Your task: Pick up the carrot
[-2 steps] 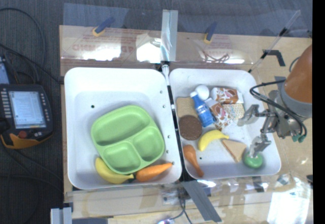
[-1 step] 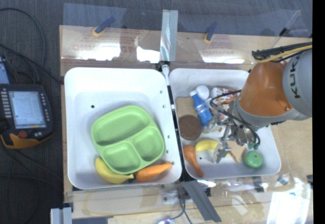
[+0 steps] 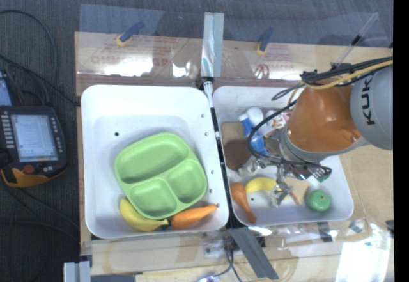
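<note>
Orange carrot [image 3: 193, 215] lies in left bin [image 3: 96, 146], wedged against the front wall between green tray [image 3: 160, 173] and banana [image 3: 139, 218]; little side room there. Hand [image 3: 281, 188] hangs over right bin [image 3: 339, 207] clutter, grasping nothing visible; can't tell its opening.

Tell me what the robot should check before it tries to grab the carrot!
1. Orange tapered carrot in view: ok. It lies in the left white bin, along the near wall.
2. Carrot free to lift: cannot tell. It touches the green divided plastic plate, and the yellow banana lies beside it.
3. Two-finger gripper over the carrot: not ok. It hangs in the right white bin, above the toys.
4. Lookalike risk: not ok. An orange curved toy lies close to the gripper.
5. Gripper holding nothing: cannot tell.
</note>
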Action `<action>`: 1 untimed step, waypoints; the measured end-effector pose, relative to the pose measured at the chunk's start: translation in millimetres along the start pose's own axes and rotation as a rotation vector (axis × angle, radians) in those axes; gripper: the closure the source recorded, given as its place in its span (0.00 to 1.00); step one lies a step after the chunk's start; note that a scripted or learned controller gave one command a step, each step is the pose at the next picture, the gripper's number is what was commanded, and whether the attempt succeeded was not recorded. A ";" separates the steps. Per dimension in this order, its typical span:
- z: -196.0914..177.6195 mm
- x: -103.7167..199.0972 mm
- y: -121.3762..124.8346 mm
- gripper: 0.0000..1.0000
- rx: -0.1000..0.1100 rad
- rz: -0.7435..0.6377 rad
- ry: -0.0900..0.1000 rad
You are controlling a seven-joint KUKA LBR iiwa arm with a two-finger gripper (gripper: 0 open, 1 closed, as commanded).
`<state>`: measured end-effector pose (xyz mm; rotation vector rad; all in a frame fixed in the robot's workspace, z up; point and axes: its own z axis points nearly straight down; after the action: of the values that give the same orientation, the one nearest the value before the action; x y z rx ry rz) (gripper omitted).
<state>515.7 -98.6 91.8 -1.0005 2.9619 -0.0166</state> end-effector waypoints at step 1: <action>3.6 -88.9 -72.6 0.00 -0.006 -0.067 -0.001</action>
<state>630.4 -102.4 90.3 -1.0994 2.9284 -0.0084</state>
